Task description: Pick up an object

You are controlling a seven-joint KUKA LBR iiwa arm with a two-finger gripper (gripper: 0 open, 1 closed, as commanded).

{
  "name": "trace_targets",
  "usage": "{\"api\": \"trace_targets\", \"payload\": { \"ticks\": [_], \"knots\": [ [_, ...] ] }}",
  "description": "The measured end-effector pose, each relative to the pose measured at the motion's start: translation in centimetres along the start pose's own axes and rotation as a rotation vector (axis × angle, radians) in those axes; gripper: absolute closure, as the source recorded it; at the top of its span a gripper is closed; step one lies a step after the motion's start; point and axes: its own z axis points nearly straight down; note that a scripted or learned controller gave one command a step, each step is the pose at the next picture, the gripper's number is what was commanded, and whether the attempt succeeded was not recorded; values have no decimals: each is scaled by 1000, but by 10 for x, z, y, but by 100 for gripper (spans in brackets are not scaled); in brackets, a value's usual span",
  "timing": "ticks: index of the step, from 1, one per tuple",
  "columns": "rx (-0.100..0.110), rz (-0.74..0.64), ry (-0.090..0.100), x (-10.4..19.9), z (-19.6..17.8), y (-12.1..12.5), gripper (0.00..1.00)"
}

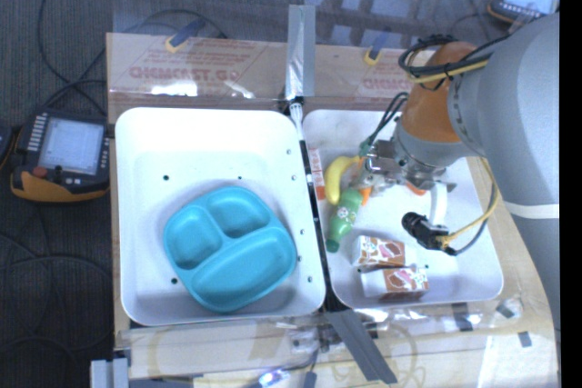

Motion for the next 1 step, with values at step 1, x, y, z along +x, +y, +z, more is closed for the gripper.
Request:
{"api": "trace_targets", "payload": {
  "ticks": [1],
  "knots": [
    [12, 17, 0, 48, -142, 54, 100]
  ]
}}
